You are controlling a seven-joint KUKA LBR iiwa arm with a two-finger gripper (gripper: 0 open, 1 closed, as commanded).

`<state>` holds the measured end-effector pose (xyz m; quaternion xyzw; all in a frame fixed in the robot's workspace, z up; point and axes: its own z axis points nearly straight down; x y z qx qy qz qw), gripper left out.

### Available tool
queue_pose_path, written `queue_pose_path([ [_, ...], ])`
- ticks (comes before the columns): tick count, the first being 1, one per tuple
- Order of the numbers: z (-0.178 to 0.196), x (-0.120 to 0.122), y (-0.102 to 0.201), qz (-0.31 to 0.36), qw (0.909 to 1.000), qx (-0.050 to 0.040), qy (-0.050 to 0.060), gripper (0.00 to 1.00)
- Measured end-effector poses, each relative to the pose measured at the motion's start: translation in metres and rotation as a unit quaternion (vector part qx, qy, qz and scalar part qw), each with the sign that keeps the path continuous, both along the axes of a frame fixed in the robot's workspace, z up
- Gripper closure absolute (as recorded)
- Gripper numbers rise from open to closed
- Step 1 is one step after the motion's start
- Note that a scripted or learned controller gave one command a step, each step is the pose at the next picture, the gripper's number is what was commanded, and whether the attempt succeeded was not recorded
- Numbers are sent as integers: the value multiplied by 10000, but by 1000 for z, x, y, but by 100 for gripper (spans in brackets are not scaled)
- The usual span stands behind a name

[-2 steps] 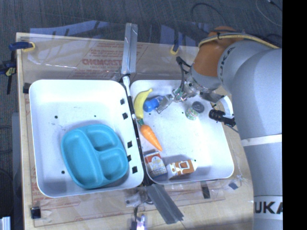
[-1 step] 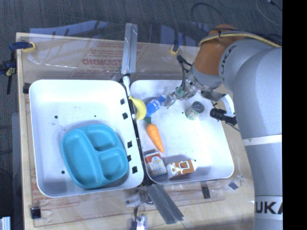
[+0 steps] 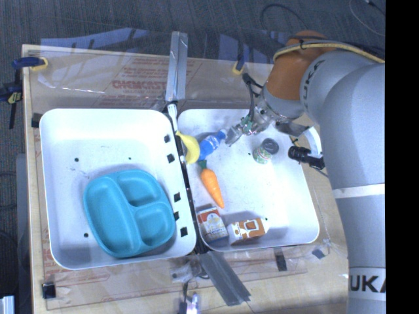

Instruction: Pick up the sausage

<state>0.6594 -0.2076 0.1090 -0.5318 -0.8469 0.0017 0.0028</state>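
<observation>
Grey arm is hovering its gripper (image 3: 239,131) just beside the blue bottle (image 3: 211,142). I am failing to tell its jaws' state, or which nearby item is the sausage. Identifying the target before descending is looking wise, as is keeping clear of the bottle.

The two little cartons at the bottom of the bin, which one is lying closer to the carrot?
The left carton, red and white, sits closer; the carrot tip points almost at its top edge. The orange carton lies further right, near the right bin's front wall.
</observation>
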Motion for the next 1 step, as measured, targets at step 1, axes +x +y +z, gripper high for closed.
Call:
queue_pose_path([
  [1, 0, 0, 0, 2, 10000, 0, 0, 0],
])
